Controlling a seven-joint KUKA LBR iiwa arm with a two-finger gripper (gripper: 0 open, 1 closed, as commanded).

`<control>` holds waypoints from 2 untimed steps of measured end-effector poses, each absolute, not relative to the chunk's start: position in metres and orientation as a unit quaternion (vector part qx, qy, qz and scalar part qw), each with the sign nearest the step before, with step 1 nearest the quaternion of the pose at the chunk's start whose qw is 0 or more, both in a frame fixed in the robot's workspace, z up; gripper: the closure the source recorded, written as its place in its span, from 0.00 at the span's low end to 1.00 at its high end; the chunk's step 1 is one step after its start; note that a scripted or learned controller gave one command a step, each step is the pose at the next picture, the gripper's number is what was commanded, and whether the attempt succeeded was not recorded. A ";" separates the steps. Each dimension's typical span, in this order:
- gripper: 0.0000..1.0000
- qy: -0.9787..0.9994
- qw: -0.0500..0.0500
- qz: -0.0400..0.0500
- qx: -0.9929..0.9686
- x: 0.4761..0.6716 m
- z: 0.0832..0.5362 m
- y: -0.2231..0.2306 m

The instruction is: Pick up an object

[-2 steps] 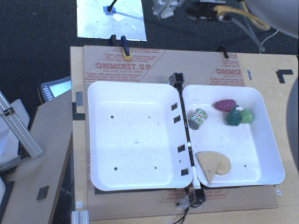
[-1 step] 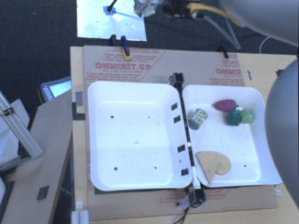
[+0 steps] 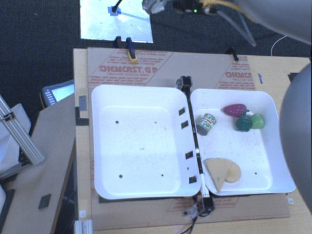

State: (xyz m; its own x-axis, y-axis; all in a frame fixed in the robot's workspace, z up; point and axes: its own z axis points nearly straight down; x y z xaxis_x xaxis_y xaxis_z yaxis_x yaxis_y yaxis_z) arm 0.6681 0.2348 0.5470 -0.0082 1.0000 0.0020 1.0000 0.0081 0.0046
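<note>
Arm is parked high and out of the way, big grey links blurring the right side and top corner, so the camera gets a clean look into both bins. Gripper sits at the top edge, above the far end of the bench and well clear of anything graspable; can't tell its state from here, too blurred and cropped. Nothing visibly in it. All the candidates are in the right bin: a small can lying tilted near the divider, a magenta berry-shaped piece toward the far wall, a dark green lump touching a lighter green one just beside the berry, and a tan wedge overlapping a tan disc at the near side. Left bin is presumably the drop side. My read: pick hasn't started, this is the look-before-reach pose. The can looks the easiest target since it sits alone; the green pair is clustered, and the flat tan pieces give fingers little to bite.
</note>
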 end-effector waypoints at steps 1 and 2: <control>1.00 0.711 0.001 0.003 0.703 0.668 0.558 0.235; 1.00 0.713 0.002 0.004 0.701 0.668 0.569 0.236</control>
State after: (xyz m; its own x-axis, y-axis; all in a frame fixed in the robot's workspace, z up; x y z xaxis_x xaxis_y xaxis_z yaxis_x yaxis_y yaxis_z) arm 0.6679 0.2357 0.5691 -0.0163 0.9999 0.0031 0.9998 0.0163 0.0077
